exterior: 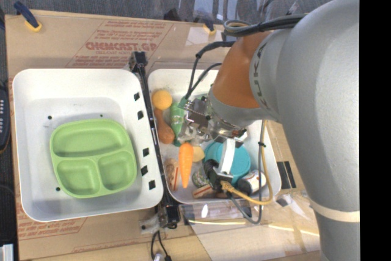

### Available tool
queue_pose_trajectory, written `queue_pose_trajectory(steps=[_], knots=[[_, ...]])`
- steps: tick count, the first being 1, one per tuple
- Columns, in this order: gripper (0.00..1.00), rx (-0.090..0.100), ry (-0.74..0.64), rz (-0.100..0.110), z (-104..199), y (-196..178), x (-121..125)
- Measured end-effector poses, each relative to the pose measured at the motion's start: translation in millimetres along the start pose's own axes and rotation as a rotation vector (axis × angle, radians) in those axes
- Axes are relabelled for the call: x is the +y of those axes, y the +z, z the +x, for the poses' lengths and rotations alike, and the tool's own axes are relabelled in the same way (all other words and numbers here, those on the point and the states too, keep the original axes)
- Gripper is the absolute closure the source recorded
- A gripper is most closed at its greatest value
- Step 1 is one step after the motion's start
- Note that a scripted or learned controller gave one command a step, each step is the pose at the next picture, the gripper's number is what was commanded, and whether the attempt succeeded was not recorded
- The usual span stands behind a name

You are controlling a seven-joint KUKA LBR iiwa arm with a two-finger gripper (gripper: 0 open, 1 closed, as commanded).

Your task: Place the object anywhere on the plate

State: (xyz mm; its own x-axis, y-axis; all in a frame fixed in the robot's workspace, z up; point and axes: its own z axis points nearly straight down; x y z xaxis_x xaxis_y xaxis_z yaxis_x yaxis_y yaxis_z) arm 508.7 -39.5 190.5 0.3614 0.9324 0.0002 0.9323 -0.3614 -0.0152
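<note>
A green divided plate (pixel 93 157) lies in the left white bin (pixel 30 107), with nothing on it. My gripper (pixel 194 119) hangs low over the right bin (pixel 272 183), down among the objects at its left side. Right beside it is a green item (pixel 176 117), partly hidden by the gripper. An orange carrot (pixel 185 163) lies just below the gripper. A yellow-orange round fruit (pixel 162 99) sits to the upper left of it, and a reddish-brown piece (pixel 166 134) lies against the bin's left wall. I see nothing clearly held.
A teal round dish (pixel 237 159) and a small white cup (pixel 254 181) sit in the right bin under the wrist. A yellow cable (pixel 259 197) loops along that bin's front edge. The large grey arm covers the bin's right side. A black divider strip (pixel 146 125) separates the bins.
</note>
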Motion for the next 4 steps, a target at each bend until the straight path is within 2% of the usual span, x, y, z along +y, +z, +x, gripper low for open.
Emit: queue_pose_trajectory(steps=[1,2,3,4], knots=[[1.00,-0.003,0.075,0.001,43.9,1.3,-40.8],[1.00,-0.003,-0.066,-0.004,115.0,-5.6,-58.2],[1.00,-0.005,-0.186,-0.005,124.1,-31.8,-43.1],[1.00,-0.007,-0.476,-0.009,182.8,-58.4,-27.6]])
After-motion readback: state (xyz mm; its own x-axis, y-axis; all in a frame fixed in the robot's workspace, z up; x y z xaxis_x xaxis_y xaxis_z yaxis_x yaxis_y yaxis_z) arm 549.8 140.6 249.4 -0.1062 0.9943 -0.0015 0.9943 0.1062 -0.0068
